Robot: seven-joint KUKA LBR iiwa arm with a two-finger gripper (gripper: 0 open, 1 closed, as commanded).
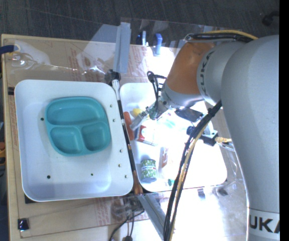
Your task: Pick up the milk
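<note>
The right bin (134, 92) is washed out by glare. Near its left wall lies a small red and white carton (142, 133), which may be the milk. A second pale carton with a red edge (163, 157) lies closer to the front. My gripper (152, 112) is low in the right bin's back left part, just above and right of the red and white carton. Its tip is dark and blurred against the glare. The arm's orange band (189, 67) and grey body cover the right half of that bin.
A green can (148, 168) stands at the right bin's front left. An orange-red item (127, 119) leans by the divider wall. The left bin (29, 149) holds a teal divided plate (78, 124). Cables (184, 159) hang across the right bin.
</note>
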